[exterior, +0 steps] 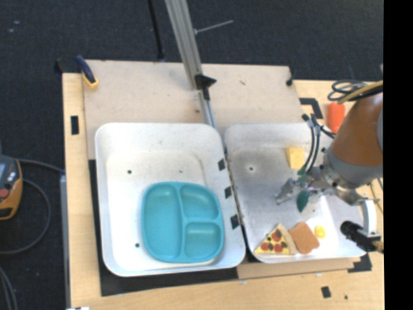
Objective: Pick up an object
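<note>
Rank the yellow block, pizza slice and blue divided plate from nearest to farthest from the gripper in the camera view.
From the gripper:
1. Yellow block, just above it in the right bin.
2. Pizza slice, below it at that bin's front edge.
3. Blue divided plate, across in the left bin.

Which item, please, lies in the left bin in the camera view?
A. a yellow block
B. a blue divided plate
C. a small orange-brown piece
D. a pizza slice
B: the blue divided plate lies in the left bin; the pizza slice and yellow block are in the right bin.
</note>
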{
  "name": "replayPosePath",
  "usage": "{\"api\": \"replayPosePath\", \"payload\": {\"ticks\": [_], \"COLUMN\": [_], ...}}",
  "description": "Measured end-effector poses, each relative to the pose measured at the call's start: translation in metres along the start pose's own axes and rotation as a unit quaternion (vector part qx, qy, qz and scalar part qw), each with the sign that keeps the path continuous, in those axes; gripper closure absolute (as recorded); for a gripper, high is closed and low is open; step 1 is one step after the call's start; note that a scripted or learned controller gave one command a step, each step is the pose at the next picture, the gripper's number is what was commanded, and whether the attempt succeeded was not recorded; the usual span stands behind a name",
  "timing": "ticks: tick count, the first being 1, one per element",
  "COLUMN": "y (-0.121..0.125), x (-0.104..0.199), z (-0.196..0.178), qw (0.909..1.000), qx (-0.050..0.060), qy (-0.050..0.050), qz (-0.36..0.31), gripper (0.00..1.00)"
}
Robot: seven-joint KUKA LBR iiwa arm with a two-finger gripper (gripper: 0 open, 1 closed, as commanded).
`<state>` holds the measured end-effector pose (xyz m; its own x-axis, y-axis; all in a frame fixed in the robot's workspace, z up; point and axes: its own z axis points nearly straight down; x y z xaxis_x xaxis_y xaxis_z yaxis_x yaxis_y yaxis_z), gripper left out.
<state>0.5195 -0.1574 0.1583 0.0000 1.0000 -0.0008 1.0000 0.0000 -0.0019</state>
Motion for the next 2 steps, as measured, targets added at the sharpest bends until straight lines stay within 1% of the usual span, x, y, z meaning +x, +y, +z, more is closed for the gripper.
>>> {"api": "replayPosePath", "payload": {"ticks": [1,2], "y": [0.000,0.002], "x": [-0.001,-0.002], "z": [0.053,0.039], "qw": [1.0000,1.0000], "qx": [0.001,-0.003], "qy": [0.000,0.000], "qz": [0.000,0.002], "gripper": [0.00,1.00]}}
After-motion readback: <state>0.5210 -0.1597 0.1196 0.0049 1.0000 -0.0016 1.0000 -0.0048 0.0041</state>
